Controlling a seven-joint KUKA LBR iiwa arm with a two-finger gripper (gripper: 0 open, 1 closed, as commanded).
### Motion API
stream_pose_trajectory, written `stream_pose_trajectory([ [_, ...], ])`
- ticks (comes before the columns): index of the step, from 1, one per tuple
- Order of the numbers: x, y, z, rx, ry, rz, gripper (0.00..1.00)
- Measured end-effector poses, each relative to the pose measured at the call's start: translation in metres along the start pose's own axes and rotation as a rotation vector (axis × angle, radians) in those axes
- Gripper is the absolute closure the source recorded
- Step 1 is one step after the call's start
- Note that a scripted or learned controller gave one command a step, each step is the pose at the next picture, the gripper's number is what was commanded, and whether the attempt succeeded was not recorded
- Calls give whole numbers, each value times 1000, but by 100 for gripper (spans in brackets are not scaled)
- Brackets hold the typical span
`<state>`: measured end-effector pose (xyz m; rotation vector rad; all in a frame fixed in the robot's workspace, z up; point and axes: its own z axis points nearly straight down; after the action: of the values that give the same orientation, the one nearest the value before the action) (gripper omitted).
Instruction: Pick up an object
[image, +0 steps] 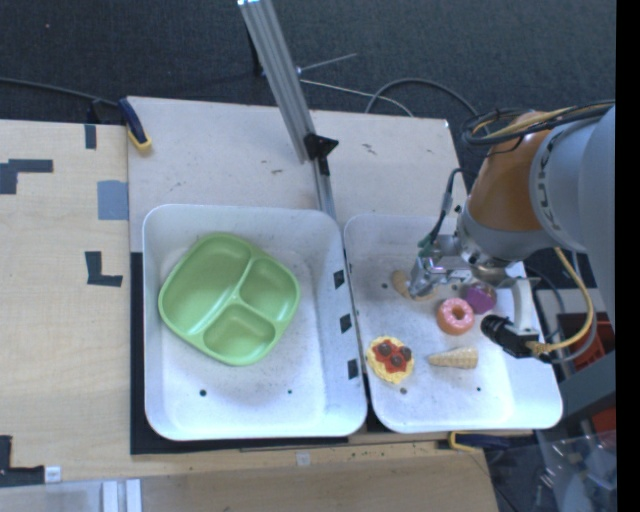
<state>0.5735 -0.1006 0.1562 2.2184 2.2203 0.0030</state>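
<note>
The end effector (432, 272) is hanging low in the right bin (500, 405), its state unclear, touching a tan object (404, 284). Beside it are lying a pink donut (455, 316), a cone (454, 358) and a small pizza (389, 358). The left bin (170, 400) is holding a green divided plate (229, 298).

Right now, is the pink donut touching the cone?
Apart. The camera view shows bare white bin floor between the donut and the cone, which lies below it.

The pale bench (220, 150) bears two shallow white bins side by side, the left bin (170, 400) and the right bin (520, 400), their inner rims touching, over a dark mat (137, 350).
</note>
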Motion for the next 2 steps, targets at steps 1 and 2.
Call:
stream_pose_trajectory([
  [1,1,-6,-60,-1,0,-1,100],
  [2,10,-4,-107,-1,0,-2,100],
])
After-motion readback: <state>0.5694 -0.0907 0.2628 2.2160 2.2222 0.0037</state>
